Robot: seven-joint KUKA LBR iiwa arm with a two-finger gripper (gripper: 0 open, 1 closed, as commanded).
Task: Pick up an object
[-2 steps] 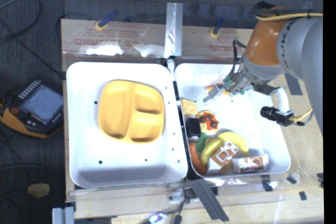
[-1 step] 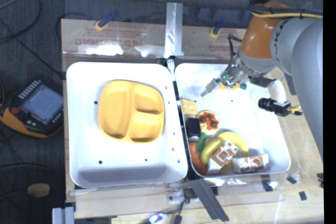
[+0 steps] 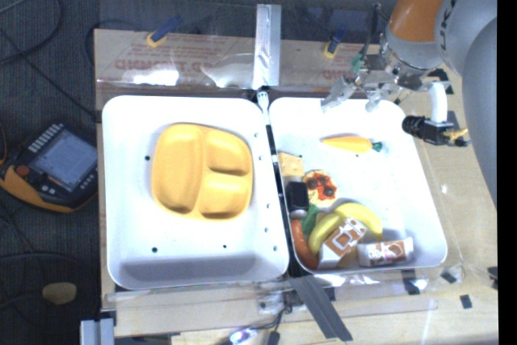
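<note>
Heads up, your gripper (image 3: 361, 93) hangs spread open and empty at the right bin (image 3: 420, 174) upper rim, so dropping here probably misses the carrot (image 3: 349, 144).

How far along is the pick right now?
Nothing looks picked yet. The gripper hovers open over the right bin's far edge with nothing between its fingers. The carrot lies just below it, untouched. Descending, grasping and lifting remain.

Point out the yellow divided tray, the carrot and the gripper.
yellow divided tray (image 3: 202, 170): camera view, middle of the tray, in the left bin.
carrot (image 3: 347, 144): camera view, mid-body, in the right bin.
gripper (image 3: 356, 95): camera view, between the fingertips.
</note>
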